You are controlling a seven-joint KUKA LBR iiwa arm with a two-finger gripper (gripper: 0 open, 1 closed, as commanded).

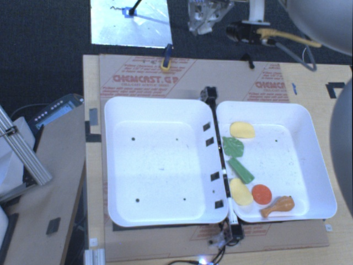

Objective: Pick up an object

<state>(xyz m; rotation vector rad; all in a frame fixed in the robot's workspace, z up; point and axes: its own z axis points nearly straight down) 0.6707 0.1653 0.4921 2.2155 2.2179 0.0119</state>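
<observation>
In right bin (pixel 309 148), six toy foods (pixel 241 171)

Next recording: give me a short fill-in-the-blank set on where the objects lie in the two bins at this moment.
1. All the small objects lie in the ____ bin as the camera sees it.
2. The round object between the lower yellow piece and the drumstick-shaped piece is coloured ____.
3. The number of yellow pieces in that bin, counting the upper one, is ____.
4. The two green pieces lie close to the bin's ____ wall.

Missing words: right; red; two; left
</observation>
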